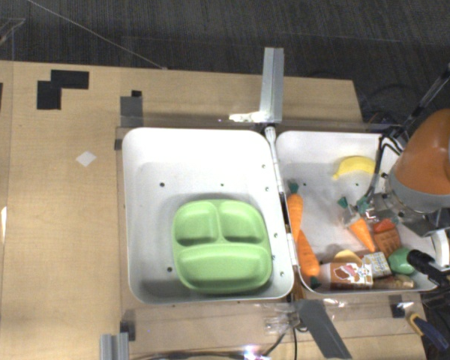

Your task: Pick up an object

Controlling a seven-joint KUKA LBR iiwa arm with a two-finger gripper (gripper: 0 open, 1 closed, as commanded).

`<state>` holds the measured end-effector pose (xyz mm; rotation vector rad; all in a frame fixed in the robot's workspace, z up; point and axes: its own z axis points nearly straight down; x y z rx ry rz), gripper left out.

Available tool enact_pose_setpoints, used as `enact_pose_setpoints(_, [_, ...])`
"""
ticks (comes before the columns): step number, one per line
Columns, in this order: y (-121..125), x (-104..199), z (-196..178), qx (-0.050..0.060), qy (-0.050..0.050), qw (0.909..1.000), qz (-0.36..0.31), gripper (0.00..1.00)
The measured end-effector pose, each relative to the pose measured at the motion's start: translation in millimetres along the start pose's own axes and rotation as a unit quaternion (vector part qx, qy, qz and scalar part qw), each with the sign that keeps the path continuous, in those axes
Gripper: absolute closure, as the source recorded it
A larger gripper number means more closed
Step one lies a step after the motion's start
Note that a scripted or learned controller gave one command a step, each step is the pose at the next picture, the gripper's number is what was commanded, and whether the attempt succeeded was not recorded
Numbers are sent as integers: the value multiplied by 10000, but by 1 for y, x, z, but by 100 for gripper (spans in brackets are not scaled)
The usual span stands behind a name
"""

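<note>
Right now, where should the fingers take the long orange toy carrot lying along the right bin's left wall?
Grip the long orange toy carrot at mid-length, coming from above, fingers closing across its narrow width. It lies flat, lengthwise beside the right bin's left wall, so space on that side looks tight.

Two white bins [202, 145], one green divided plate [222, 244], three carrots [294, 210], one banana [354, 166], one brown bottle [349, 272].

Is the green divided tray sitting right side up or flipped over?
Right side up: the green divided tray shows its three recessed compartments facing the camera, lying flat in the left bin.
</note>
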<state>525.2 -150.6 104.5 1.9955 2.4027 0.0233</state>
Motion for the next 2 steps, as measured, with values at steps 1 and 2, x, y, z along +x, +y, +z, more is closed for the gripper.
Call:
enact_pose_setpoints(1, [27,75,-127,75,20,9973,-729,100])
enact_pose_setpoints(2, [51,128,-91,94,29,9969,-775,100])
